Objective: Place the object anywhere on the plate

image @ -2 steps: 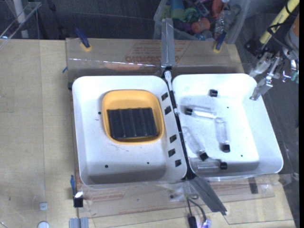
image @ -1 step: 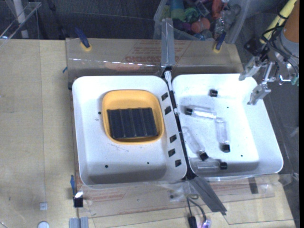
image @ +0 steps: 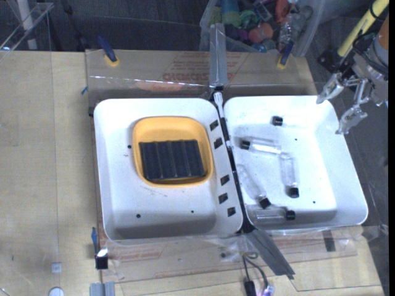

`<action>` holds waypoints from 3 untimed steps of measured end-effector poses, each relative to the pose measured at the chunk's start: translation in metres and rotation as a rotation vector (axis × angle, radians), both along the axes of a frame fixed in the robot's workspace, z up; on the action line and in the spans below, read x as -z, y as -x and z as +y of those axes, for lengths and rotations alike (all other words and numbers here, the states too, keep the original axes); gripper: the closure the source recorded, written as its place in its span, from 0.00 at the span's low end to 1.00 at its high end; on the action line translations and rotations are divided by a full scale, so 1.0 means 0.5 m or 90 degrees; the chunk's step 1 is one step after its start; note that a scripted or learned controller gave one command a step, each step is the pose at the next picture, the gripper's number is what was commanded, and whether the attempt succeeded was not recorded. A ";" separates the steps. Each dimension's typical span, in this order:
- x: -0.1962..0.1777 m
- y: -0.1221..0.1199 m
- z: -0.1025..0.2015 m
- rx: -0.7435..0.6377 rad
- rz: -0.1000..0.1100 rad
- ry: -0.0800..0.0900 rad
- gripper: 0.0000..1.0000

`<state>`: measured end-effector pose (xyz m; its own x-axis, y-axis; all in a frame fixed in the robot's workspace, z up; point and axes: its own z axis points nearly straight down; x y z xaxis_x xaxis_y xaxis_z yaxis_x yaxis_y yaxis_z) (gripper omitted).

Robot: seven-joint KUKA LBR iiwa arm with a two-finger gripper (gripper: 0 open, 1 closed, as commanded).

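Observation:
A yellow plate lies in the left bin, and a black ribbed rectangular piece rests flat on it. In the right bin lie several clear tubes with black caps: one near the middle, one to its right, one at the front wall. My gripper hangs above the right bin's far right corner. It is open, with nothing between its fingers, and it stands apart from all the tubes and far from the plate.
A raised divider with black marks separates the two bins. A clear box of colourful toys stands behind the bench. Blue clamps hold the sheet at the back edge.

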<state>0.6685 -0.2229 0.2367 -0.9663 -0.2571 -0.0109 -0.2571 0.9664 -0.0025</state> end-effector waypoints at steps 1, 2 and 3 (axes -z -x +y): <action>0.018 0.001 0.002 -0.219 0.003 0.000 0.00; 0.002 -0.001 0.029 -0.381 0.001 0.002 0.00; -0.016 -0.001 0.046 -0.524 0.000 0.004 0.00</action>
